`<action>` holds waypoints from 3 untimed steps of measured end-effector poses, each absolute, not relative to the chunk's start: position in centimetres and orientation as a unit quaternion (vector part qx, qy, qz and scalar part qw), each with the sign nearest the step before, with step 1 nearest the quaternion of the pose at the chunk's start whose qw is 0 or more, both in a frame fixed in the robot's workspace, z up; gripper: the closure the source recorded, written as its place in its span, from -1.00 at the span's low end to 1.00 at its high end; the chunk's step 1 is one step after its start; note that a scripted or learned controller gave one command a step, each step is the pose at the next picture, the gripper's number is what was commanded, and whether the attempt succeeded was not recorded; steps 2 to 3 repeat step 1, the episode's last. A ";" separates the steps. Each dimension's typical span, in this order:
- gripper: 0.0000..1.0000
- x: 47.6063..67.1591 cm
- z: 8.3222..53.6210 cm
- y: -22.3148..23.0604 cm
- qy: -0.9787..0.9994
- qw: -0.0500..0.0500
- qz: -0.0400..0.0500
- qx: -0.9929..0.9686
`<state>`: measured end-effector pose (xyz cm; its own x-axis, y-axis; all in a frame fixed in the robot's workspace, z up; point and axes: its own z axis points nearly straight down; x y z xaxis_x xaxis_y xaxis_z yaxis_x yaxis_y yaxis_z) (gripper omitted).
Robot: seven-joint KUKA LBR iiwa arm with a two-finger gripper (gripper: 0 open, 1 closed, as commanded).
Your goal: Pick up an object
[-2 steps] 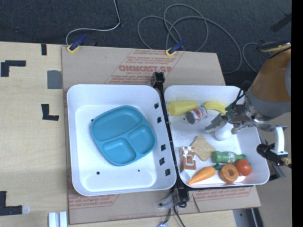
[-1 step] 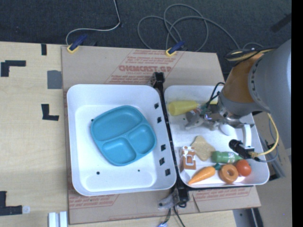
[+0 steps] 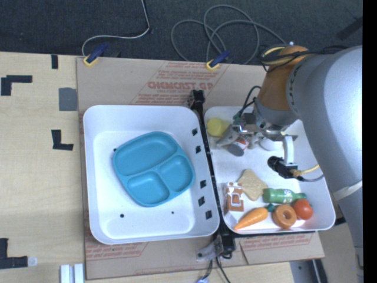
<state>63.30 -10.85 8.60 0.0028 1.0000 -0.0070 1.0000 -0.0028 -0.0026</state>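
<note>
Gripper (image 3: 231,139) low at the right bin's (image 3: 315,214) far-left corner.
Yellow object (image 3: 217,126) lies just left and far of it; finger opening cannot be told, nothing visibly held.

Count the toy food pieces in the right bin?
7. Yellow piece at the top left by the gripper. Bread slice mid-bin. Small box, carrot, green bottle, donut and tomato along the bottom. The arm may hide more.
</note>
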 end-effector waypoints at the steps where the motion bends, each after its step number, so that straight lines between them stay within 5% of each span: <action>1: 1.00 63.2 9.7 -11.5 0.704 0.005 -0.008 0.710; 3: 1.00 63.2 9.7 -11.5 0.704 0.005 -0.008 0.710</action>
